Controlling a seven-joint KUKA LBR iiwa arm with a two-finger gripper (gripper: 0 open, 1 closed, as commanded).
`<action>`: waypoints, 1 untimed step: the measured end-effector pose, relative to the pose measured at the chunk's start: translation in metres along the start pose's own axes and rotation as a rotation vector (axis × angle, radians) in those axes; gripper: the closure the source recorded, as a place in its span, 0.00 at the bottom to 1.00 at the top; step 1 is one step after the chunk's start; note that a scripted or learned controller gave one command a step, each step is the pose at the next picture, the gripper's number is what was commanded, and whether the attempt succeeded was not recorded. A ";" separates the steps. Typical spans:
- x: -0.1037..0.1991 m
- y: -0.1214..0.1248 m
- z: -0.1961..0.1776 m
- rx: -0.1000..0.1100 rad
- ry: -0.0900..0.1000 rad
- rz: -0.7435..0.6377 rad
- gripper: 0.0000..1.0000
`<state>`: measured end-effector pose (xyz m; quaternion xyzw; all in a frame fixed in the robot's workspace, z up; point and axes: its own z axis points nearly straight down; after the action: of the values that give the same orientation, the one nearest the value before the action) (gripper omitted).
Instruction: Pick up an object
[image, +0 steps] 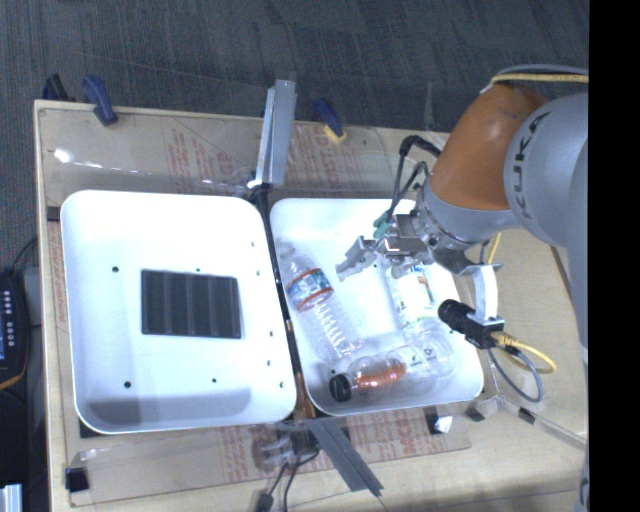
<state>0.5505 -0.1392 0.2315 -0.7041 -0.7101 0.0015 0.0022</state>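
We look down from one fixed camera mounted above the bench (60, 140), tilted at a slant. Our view takes in both white bins: the left bin (100, 230) and the right bin (300, 225), side by side at moderate range. The arm (520, 150) enters from our right.

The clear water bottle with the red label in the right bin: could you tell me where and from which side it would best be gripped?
Probably across the ribbed body of the water bottle, just below its red label, coming straight down from above. It lies flat, running diagonally, so fingers should close across its narrow width. Its upper end sits near the bin wall, leaving little room there. The gripper hovers nearby to the right.
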 end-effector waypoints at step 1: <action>-0.015 0.047 0.110 -0.041 -0.015 -0.044 0.00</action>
<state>0.5972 -0.1541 0.1214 -0.6881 -0.7253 -0.0077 -0.0174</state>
